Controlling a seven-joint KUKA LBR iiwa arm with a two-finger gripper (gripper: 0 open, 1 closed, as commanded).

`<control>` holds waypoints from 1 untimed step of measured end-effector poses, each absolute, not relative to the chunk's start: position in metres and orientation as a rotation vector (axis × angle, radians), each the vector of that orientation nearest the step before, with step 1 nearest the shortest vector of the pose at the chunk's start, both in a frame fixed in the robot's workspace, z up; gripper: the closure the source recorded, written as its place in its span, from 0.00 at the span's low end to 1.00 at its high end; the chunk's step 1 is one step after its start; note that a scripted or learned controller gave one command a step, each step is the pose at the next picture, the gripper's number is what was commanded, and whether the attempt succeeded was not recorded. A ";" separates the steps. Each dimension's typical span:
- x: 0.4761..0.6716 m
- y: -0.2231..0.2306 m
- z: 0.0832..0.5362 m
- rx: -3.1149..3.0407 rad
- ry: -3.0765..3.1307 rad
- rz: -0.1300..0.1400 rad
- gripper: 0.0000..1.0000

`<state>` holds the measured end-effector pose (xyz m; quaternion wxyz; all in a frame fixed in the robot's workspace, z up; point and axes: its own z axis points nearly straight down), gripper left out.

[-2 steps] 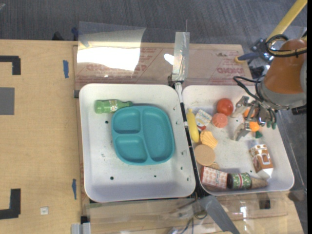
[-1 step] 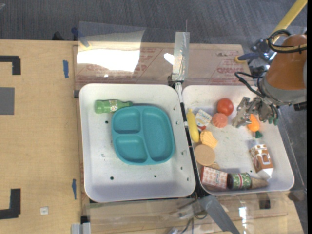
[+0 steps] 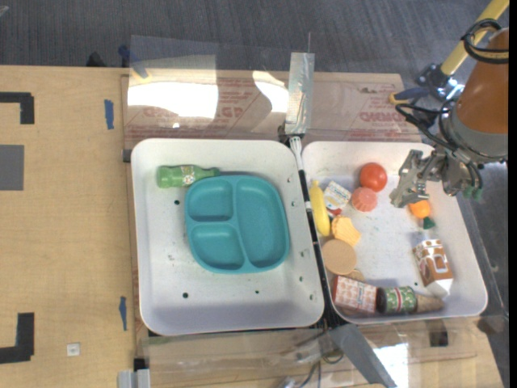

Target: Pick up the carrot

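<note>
Quickly: two bins. We see the left bin (image 3: 153, 241) carrying one teal tray (image 3: 237, 222) and one green bottle (image 3: 186, 175) at its far edge. Right bin (image 3: 468, 257): one tomato (image 3: 372, 175), and the carrot (image 3: 420, 210) near the right edge, just under the gripper (image 3: 412, 191); whether it grips, we cannot tell.

teal three-compartment plastic plate (image 3: 237, 221) | green plastic bottle (image 3: 185, 175) | red round tomato (image 3: 372, 175) | yellow banana (image 3: 320, 209) | small orange carrot (image 3: 420, 209) | tan round disc (image 3: 339, 257) | two white shallow bins (image 3: 153, 241) | light brown cardboard-coloured desk (image 3: 60, 217) with blue tape marks
</note>
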<state>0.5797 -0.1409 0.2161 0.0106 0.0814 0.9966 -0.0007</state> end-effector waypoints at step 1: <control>0.512 -0.185 0.102 -0.317 3.117 -0.003 1.00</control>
